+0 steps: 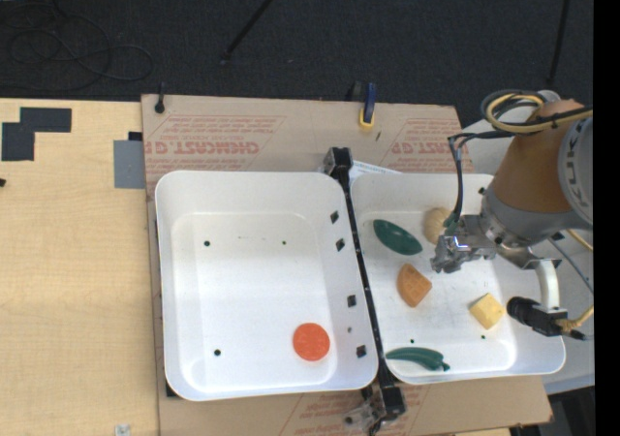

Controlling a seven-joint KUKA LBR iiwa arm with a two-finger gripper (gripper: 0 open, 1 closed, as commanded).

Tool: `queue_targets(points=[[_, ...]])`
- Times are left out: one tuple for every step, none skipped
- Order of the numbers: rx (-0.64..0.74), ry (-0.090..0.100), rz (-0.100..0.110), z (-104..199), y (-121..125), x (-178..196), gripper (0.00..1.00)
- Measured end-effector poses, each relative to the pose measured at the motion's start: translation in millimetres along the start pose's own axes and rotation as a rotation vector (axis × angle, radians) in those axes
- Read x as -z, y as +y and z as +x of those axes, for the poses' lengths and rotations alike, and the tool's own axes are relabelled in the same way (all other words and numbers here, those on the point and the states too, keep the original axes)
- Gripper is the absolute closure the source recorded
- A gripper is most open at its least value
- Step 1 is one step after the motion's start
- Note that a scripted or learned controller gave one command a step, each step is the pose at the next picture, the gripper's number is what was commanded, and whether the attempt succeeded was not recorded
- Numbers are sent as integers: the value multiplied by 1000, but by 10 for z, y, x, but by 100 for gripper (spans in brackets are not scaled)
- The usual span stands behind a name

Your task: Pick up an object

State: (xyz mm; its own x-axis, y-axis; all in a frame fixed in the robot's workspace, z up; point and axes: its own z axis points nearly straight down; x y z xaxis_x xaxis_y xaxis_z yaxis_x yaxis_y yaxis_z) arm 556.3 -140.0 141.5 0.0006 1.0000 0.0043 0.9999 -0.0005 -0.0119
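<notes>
While nothing is lifted yet, status by size:
Left bin (184, 231): orange disc (311, 341) near front-right corner.
Right bin (542, 361): the rest of the objs.
Gripper (449, 256): low over right bin; grip state can't tell, nothing seen held.
Orange-brown chunk (415, 285): just beside gripper, likeliest pick.
Dark green oval (396, 236): near divider.
Green curved piece (417, 358): front edge.
Yellow block (487, 310): right.
Left: close, lift.

the arm (557, 172) at the right of the frame is grey with a broad orange band above the wrist. yellow and black cables loop over its top at the upper right. the gripper (449, 252) is small, silver metal. a black cylindrical fitting juts out at the lower right.
</notes>
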Motion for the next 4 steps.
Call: queue_targets(points=[[-5, -2, -9, -469, -587, -562, 100], [2, -2, -11, -731, -423, -534, 100], [6, -11, -30, -657, 357, 975, 100], [-6, 0, -1, -738, -874, 548, 100]])
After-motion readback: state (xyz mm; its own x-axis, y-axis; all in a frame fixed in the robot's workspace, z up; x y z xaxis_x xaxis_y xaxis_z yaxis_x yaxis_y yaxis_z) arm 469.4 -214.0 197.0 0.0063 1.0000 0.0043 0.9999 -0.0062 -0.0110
